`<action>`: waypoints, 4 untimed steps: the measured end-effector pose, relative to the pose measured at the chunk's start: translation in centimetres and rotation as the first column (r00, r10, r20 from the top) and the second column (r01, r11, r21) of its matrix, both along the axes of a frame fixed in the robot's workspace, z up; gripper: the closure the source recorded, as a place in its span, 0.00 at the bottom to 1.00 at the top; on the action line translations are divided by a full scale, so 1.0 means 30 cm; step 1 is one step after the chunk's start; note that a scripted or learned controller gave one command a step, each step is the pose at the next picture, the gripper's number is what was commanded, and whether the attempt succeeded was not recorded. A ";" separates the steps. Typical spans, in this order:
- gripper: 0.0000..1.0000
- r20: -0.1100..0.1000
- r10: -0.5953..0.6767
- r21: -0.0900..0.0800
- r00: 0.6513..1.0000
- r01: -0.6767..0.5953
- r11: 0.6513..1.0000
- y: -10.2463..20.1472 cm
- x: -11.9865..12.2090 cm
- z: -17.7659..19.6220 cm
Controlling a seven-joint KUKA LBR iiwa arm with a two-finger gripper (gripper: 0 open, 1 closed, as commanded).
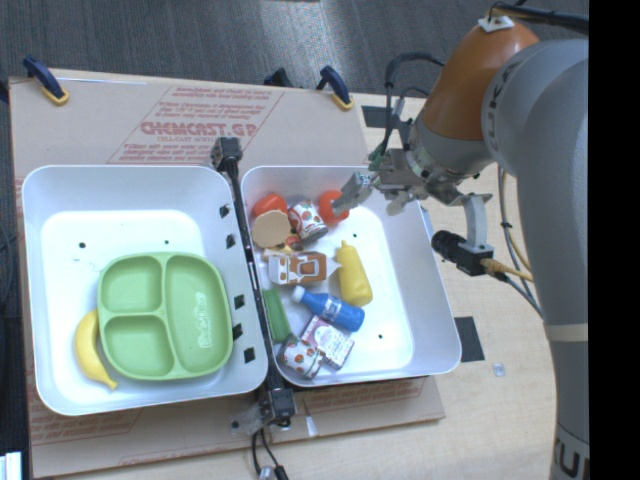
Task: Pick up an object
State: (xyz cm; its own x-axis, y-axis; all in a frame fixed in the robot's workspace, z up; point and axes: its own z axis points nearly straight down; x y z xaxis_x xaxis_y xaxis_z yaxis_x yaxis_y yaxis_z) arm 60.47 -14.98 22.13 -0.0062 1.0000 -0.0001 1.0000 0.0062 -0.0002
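My gripper (352,192) hangs over the back of the right bin (420,288), just above and to the right of a small red object (328,206). Whether it touches that object cannot be seen. Crowded in the bin's left half are a red-orange round piece (268,207), a tan round bun (268,230), a small printed can (307,220), a brown-and-white carton (298,268), a yellow squeeze bottle (353,273), a blue bottle with a white cap (333,311), a green stick (275,313) and a red-and-white packet (318,348).
The left bin (60,208) holds a green divided tray (165,315) and a banana (90,350) by its front-left corner. A black clip joint (227,151) sits where the bins meet at the back. The arm and its cables (470,238) overhang the right bin's right rim.
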 end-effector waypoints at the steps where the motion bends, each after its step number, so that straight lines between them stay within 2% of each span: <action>1: 0.00 -0.004 -0.001 0.001 1.000 0.001 1.000 -0.072 -0.031 -0.434; 2: 1.00 -0.005 0.003 0.002 1.000 -0.003 1.000 -0.070 -0.029 -0.398; 3: 1.00 -0.001 -0.001 0.002 1.000 0.001 1.000 0.066 -0.210 -0.104; 4: 1.00 -0.002 0.003 0.002 1.000 -0.003 1.000 0.067 -0.208 -0.072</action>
State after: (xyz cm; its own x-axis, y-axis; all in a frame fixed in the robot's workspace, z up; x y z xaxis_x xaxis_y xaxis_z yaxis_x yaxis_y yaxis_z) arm 54.22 -12.96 19.96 -0.0096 1.0000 0.0022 1.0000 0.0096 -0.0027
